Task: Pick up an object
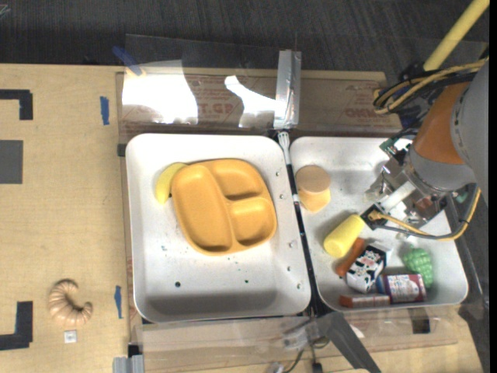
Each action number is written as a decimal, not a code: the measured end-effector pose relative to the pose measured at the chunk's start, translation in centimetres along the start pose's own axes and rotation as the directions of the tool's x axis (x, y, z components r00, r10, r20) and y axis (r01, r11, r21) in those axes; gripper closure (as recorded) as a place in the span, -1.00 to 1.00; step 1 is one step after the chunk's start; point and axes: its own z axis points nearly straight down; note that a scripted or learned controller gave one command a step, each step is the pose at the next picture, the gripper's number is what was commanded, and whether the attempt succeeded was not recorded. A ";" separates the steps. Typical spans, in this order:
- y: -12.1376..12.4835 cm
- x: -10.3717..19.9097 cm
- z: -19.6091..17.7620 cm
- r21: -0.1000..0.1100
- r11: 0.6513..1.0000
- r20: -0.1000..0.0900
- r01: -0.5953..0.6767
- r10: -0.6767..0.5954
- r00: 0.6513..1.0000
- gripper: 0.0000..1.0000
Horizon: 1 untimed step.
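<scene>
My gripper hangs over the upper right part of the right bin; nothing shows between its fingers. Just left of and below it lies a yellow cylinder, with an orange stick-shaped piece beside it. A tan cylinder stands at the bin's left side. Along the bin's front lie a black-and-white box, a green lumpy object, a red-and-white container and a thin red pen.
The left bin holds an orange divided plate with a yellow banana-like piece tucked under its left edge. A tan croissant-shaped toy lies on the wooden bench at far left. Yellow cables loop above the arm.
</scene>
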 end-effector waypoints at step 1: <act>-2.0 3.5 4.6 -0.001 0.954 -0.002 -0.301 0.301 0.954 -1.00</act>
